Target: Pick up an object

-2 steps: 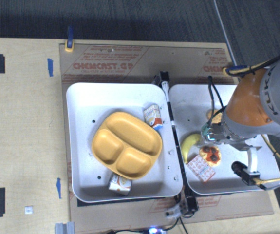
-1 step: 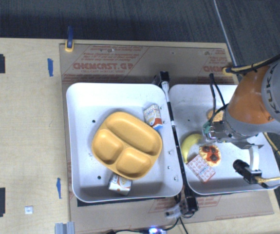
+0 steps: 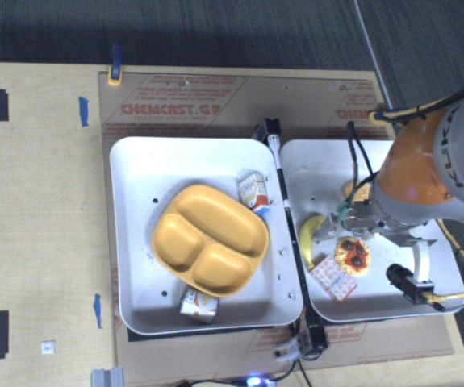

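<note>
My gripper (image 3: pixel 343 226) hangs low over the left half of the right bin (image 3: pixel 425 306), with the grey and orange arm reaching in from the right. Just left of it lies a yellow banana (image 3: pixel 307 241) against the bin's left wall. A small round pizza-like toy (image 3: pixel 353 255) with red and dark toppings sits directly below the gripper in the view. A red-and-white checked packet (image 3: pixel 333 279) lies in front of that. An orange-yellow item (image 3: pixel 356 190) peeks out from behind the wrist, partly hidden.
The left bin (image 3: pixel 127 216) holds a big yellow divided plate (image 3: pixel 209 238), a small white-and-red carton (image 3: pixel 252 190) at the plate's far right, and a small packet (image 3: pixel 198 304) at its near edge. A black divider strip (image 3: pixel 280 185) runs between the bins.
</note>
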`<state>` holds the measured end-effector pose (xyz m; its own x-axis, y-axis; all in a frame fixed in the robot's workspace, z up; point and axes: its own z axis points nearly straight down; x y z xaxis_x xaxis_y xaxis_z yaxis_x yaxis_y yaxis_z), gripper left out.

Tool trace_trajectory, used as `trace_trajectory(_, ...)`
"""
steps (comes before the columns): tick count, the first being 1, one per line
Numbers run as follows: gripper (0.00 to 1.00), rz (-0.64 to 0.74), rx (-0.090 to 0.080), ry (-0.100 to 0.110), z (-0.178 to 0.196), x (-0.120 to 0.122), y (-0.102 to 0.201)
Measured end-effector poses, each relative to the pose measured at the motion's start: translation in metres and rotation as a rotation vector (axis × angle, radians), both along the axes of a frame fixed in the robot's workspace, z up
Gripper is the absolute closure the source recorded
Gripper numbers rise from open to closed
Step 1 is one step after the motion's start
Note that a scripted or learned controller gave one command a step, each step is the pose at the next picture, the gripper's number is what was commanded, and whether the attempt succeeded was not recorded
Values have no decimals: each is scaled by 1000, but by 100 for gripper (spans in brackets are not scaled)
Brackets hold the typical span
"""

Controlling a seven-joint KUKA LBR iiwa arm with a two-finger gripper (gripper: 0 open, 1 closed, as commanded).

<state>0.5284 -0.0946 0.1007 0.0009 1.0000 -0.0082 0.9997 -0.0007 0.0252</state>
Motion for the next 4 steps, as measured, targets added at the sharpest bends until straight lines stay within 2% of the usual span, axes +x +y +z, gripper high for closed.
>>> trace_trajectory(1, 0, 1, 3, 10, -12, -31, -6)
trace_trajectory(2, 100, -1, -1, 5, -2, -30, -7)
trace_trajectory(3, 0, -1, -1, 6, -2, -30, -7)
trace_trajectory(4, 0, 1, 4, 11, -13, -45, 1)
